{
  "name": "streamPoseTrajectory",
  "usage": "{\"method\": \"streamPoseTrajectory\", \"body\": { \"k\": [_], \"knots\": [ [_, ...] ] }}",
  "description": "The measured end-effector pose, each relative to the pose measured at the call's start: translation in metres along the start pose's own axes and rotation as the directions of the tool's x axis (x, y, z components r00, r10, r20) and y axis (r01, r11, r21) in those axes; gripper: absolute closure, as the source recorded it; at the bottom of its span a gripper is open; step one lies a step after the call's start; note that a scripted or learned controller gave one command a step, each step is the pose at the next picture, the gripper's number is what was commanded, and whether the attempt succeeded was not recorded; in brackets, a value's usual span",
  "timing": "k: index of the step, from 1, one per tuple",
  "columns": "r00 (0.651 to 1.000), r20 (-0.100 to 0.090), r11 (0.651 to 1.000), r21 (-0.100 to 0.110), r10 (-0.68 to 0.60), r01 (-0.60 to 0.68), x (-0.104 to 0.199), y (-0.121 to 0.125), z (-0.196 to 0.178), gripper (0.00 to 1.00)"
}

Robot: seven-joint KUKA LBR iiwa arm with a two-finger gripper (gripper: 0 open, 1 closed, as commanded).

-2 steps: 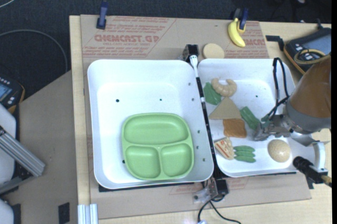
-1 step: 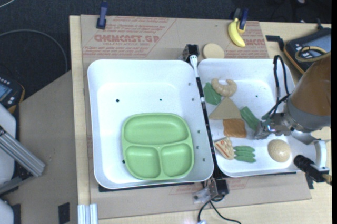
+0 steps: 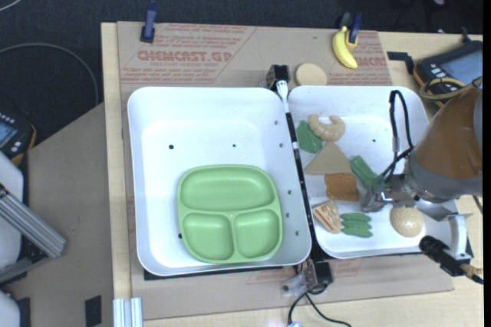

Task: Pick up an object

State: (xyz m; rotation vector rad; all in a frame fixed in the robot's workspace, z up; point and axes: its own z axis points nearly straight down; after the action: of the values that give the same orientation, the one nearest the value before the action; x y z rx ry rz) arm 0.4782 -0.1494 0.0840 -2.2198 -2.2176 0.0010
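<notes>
The right bin (image 3: pixel 383 107) holds several toy foods: a green leafy piece (image 3: pixel 309 137), a beige curved piece (image 3: pixel 331 126), a tan wedge (image 3: pixel 330 160), an orange-brown slab (image 3: pixel 341 186), a green pickle-like piece (image 3: pixel 363 169), a striped sandwich slice (image 3: pixel 327 216), a green pea pod (image 3: pixel 355 223) and a pale round ball (image 3: pixel 406 221). My gripper (image 3: pixel 374 199) hangs low over the bin's front right, just right of the slab, above the pea pod and left of the ball. Nothing is visibly between its fingers.
The left bin (image 3: pixel 153 133) holds a green divided plate (image 3: pixel 229 212). A yellow banana (image 3: pixel 344 51) and a tan disc (image 3: pixel 311 74) lie on the cardboard behind the bins. A black cable (image 3: pixel 396 126) loops over the right bin. The arm (image 3: pixel 453 149) covers the bin's right side.
</notes>
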Motion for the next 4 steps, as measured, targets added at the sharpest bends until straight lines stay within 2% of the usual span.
{"method": "streamPoseTrajectory", "body": {
  "k": [1, 2, 3, 4],
  "knots": [
    [1.000, 0.000, 1.000, -0.002, -0.005, 0.005, 0.056, 0.001, -0.001, 1.00],
    [1.000, 0.008, 1.000, -0.008, 0.002, -0.002, -0.010, 0.039, -0.001, 1.00],
    [1.000, 0.005, 1.000, -0.007, -0.001, 0.001, -0.006, 0.038, -0.011, 1.00],
    [1.000, -0.001, 1.000, 0.000, -0.005, 0.005, 0.060, -0.001, 0.000, 1.00]
  ]
}}
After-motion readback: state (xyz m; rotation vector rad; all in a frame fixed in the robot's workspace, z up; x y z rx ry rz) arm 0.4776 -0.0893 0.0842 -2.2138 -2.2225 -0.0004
